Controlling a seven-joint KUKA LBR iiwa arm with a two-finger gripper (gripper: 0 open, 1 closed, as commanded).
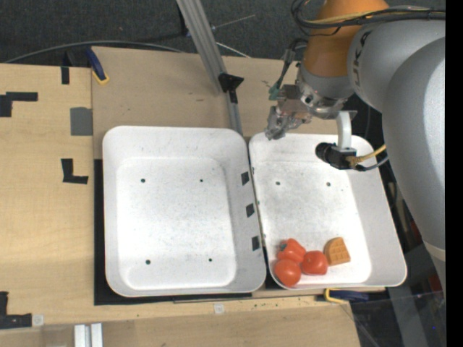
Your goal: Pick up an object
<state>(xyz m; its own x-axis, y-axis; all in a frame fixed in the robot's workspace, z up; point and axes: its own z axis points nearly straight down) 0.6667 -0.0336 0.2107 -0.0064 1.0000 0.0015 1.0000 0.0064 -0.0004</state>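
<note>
Overhead, pincer at right bin's far rim.

The two shallow white bins, left and right, look like smooth moulded plastic with a faint dark speckle and a soft sheen. The pale tan bench top reads as matt wood or board. The slanted grey rail has a ribbed, brushed-metal look. The robot's grey arm shell appears smooth and satin, its orange band glossy. The red rounded pieces shine like plastic; the tan waffle-like piece looks matt and textured.
</note>
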